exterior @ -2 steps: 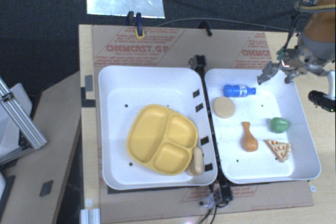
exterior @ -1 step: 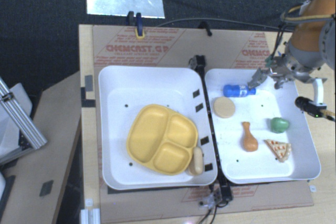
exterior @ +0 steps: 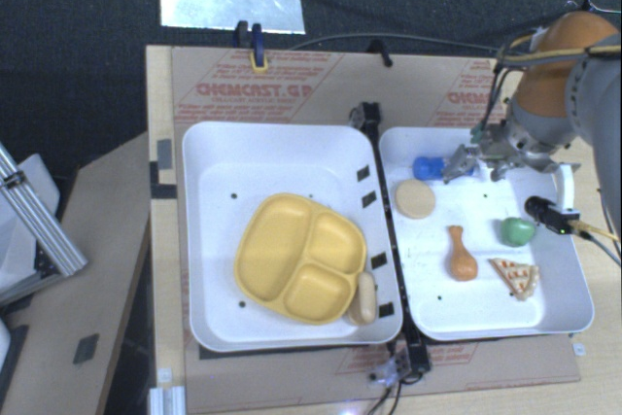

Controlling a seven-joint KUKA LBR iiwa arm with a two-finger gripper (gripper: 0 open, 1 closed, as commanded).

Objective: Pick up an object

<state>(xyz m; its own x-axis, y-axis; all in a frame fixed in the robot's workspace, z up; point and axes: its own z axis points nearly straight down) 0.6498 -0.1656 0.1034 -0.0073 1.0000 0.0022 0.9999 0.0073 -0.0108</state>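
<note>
Progress on the pick is nil as far as the view shows: nothing is lifted, and every candidate object lies on a bin floor.

The gripper (exterior: 481, 162) hangs low over the far part of the right white bin (exterior: 583, 306), its metal fingers (exterior: 459, 166) spread apart and released, with nothing between them.

Objects relative to the fingers:
- Small blue block (exterior: 428, 168): just beside the fingers, toward the divider between the bins. Whether a fingertip touches it cannot be told.
- Round tan biscuit-like disc (exterior: 416, 200): near, on the viewer's side of the blue block.
- Orange drumstick-shaped toy (exterior: 461, 256): further toward the viewer, apart from the fingers.
- Green rounded toy (exterior: 518, 230): on the arm's side, apart.
- Triangular pizza-slice toy (exterior: 515, 275): well apart, near the front of the bin.

The left white bin (exterior: 209, 170) holds a yellow divided plastic tray (exterior: 301, 258) with a beige oblong piece (exterior: 364, 296) touching its corner; both are well apart from the fingers.

Judgement: the blue block is the likeliest target. Remaining steps: centre the fingers on an object, descend, clench, lift clear of the surface.
</note>
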